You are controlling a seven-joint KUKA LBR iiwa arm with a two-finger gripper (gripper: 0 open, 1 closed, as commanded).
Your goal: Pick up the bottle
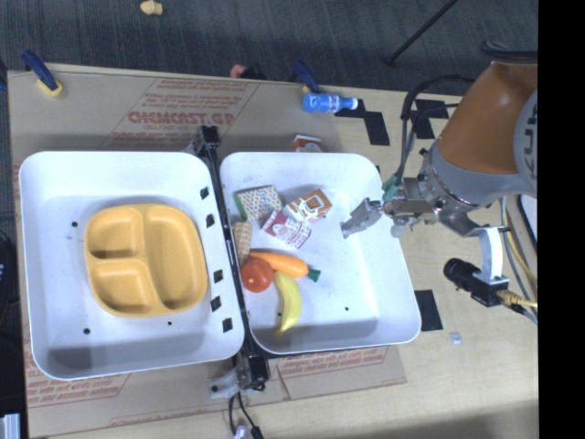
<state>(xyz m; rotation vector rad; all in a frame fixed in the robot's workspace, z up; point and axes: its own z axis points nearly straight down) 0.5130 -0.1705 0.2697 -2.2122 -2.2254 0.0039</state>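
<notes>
We are early in this one: the blue bottle [327, 103] lies on its side on the table [110, 94], just beyond the far rim of the right bin [388, 273], and nothing is touching it. Our tool [358, 219] hangs over the right-hand part of that bin, well apart from the bottle, and we see nothing between its fingers; whether they are spread or closed, we cannot tell from this angle. Below it the bin floor is bare, while the clutter sits further left (small cartons [285, 213], a carrot [281, 263], a tomato [257, 276], a banana [290, 302]). The left bin [46, 245] carries a yellow divided tray [146, 259]. So, as we judge it, everything is left: the arm has to travel out past the bin's far rim, come down over the bottle, close on it and lift. No part of the pick is done yet.
</notes>
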